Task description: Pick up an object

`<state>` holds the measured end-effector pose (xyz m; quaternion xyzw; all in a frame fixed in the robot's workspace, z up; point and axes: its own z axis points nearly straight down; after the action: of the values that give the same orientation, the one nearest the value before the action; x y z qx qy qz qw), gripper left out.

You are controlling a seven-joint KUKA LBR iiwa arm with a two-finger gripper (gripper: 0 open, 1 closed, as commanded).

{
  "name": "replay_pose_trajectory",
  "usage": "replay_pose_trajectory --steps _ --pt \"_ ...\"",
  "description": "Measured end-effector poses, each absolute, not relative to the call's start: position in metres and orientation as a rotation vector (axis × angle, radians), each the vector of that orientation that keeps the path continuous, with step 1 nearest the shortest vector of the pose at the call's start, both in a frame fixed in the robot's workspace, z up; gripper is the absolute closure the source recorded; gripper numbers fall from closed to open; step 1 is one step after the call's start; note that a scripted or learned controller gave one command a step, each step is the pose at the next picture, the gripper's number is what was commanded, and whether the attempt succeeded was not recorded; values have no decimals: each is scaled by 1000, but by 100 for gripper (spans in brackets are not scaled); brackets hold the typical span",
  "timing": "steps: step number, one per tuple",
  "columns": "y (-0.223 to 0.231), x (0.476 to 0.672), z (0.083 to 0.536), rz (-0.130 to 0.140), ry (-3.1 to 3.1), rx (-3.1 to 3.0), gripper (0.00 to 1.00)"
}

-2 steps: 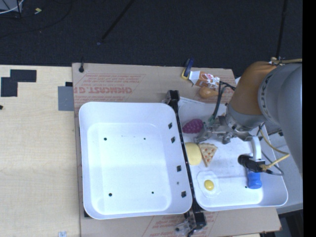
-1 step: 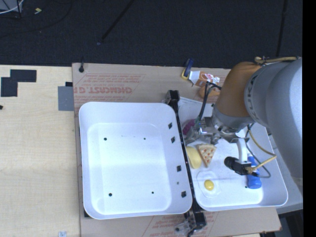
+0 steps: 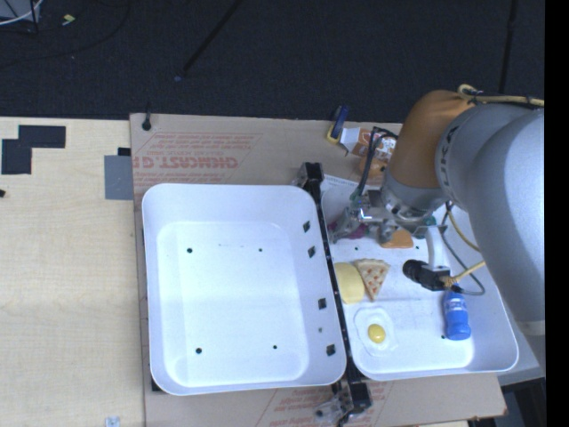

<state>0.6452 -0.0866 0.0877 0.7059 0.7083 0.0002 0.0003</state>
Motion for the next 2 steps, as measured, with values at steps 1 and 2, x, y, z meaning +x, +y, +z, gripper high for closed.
replay_pose_trajectory --steps 1,2 --pt "-87 643 97 -8 2231 2222 100" --pt "-126 647 293 14 2209 2212 100"
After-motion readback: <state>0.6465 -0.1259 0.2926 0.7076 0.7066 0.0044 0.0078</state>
